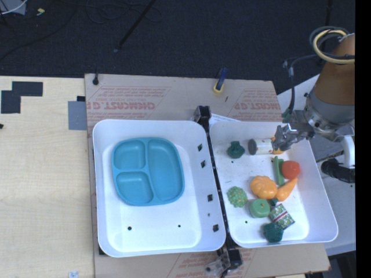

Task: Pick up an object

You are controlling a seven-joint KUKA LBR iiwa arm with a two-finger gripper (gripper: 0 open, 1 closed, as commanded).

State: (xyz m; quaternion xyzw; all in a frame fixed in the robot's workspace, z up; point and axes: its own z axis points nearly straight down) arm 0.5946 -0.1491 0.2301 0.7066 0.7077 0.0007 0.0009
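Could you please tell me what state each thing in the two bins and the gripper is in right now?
Blue divided plate: flat in the left bin.
Toy foods: loose in the right bin, none lifted.
Grey cylinder: lying on its side.
Gripper: low over the right bin's far edge, grip unclear.

My bench (40, 172), pale wood; on it a cardboard sheet (174, 100); upon that, two white bins (110, 236) side by side.

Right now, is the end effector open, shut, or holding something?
End effector: cannot be told from this view; it sits at the upper edge of the right bin, beside a small white-and-grey cylinder.
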